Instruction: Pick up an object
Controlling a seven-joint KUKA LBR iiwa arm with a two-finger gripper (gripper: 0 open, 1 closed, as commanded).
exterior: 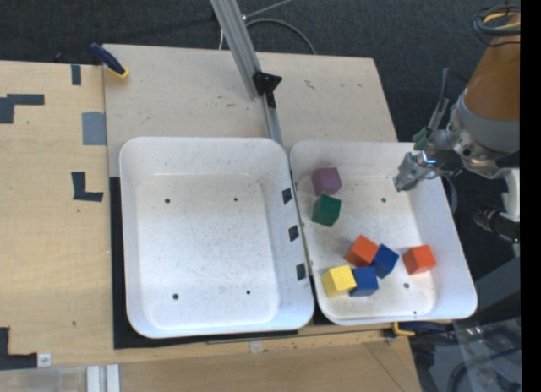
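The small grey metal gripper is hanging over the right white plastic bin, holding nothing; I cannot tell how it is set. It is getting ready to pick. The small purple block is lying nearby, so the arm needs to go down over it.

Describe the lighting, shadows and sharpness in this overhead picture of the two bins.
Camera view: even, soft lighting, faint shadows beside the purple cube and green cube; the white bins are bright without harsh glare; the gripper looks slightly soft, and the whole image is somewhat grainy.
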